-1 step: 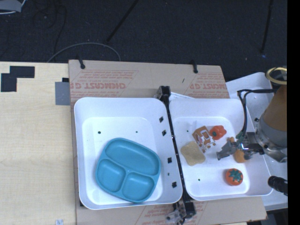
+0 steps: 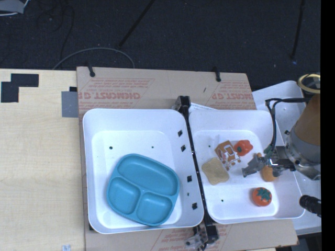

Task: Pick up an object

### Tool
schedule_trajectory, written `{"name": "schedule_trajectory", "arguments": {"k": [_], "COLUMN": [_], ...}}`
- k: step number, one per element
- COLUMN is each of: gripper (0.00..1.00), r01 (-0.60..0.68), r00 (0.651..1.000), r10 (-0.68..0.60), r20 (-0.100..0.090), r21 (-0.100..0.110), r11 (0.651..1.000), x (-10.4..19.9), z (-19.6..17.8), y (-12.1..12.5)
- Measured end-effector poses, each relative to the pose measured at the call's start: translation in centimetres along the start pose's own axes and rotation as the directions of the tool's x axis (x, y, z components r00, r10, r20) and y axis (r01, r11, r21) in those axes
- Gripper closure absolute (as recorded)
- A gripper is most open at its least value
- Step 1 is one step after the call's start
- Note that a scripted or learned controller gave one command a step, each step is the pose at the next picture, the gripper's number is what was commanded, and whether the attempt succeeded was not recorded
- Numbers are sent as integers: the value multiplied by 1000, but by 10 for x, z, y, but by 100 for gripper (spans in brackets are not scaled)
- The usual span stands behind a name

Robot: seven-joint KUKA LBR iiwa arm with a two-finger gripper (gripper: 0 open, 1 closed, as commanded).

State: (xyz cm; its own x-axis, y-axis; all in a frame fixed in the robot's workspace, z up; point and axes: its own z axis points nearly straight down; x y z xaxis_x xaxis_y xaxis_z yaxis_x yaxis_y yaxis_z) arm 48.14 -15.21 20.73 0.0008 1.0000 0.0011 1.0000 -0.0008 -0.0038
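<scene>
Nearest the camera, close to the front wall of the right bin (image 2: pixel 230 120), a small orange-red tomato-like toy (image 2: pixel 261 196) with a green top was seen lying alone on the white floor. Further back in that bin, near its middle, a tan flat piece (image 2: pixel 215 171) lay touching a patterned orange-and-white block (image 2: pixel 226 152), and a red-orange toy (image 2: pixel 244 147) sat just beside that block towards the bin's back.

The gripper (image 2: pixel 253 169) had been brought low over the right bin from its right wall, its dark fingers pointing towards the middle cluster. Whether the jaws were apart or together could not be told; they were too small and dark against the bin. A small orange thing (image 2: pixel 268 174) was seen right beside the wrist end of the gripper, but whether it was a loose object or a part of the tool could not be settled.

In the left bin (image 2: pixel 99 124), a blue divided plate (image 2: pixel 142 189) lay towards the front.

No object was seen between the fingers, and nothing was seen lifted off the bin floor. The task was therefore judged to be at the reaching stage: closing on an object and raising it were left to be done.
</scene>
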Motion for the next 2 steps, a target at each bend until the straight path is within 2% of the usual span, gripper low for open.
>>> {"name": "schedule_trajectory", "arguments": {"k": [2], "gripper": [0], "r01": [0], "r00": [1000], "r10": [0], "r20": [-2], "r21": [4], "r11": [1000], "x": [15], "z": [95], "y": [5]}}
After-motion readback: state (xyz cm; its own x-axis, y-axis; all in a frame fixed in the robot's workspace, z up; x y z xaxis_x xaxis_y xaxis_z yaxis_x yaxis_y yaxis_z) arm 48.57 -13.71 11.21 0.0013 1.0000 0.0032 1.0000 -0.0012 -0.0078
